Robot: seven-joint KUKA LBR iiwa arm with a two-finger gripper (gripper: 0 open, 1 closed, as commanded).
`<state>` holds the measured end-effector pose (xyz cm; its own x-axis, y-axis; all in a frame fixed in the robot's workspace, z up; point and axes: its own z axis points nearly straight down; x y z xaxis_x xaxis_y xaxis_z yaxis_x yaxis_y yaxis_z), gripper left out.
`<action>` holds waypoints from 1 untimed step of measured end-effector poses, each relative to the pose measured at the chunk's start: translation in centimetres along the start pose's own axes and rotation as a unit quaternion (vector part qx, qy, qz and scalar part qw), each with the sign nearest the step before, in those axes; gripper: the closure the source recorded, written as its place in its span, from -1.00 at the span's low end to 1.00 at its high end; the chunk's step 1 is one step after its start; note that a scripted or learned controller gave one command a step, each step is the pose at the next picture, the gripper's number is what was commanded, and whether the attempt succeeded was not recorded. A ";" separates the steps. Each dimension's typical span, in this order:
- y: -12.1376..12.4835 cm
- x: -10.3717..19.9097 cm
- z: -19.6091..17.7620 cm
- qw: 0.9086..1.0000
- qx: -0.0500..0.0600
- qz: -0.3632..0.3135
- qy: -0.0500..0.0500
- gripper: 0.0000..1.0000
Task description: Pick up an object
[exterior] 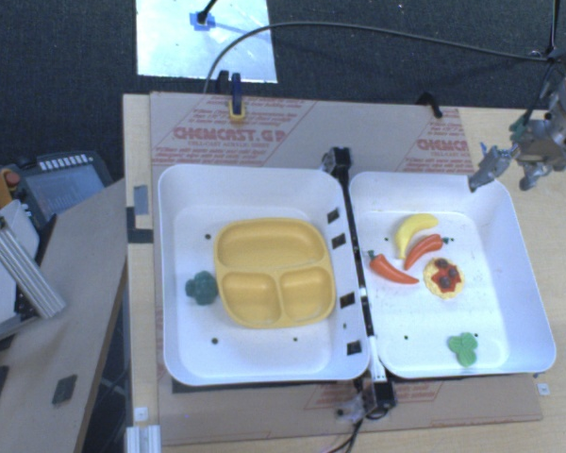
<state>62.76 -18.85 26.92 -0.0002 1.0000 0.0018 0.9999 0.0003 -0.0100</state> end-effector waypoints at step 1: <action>0.2 0.1 -0.8 1.000 -0.006 -0.002 -0.001 -1.00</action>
<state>62.96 -18.76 27.70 -0.0033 1.0000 -0.0006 1.0000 0.0033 0.0019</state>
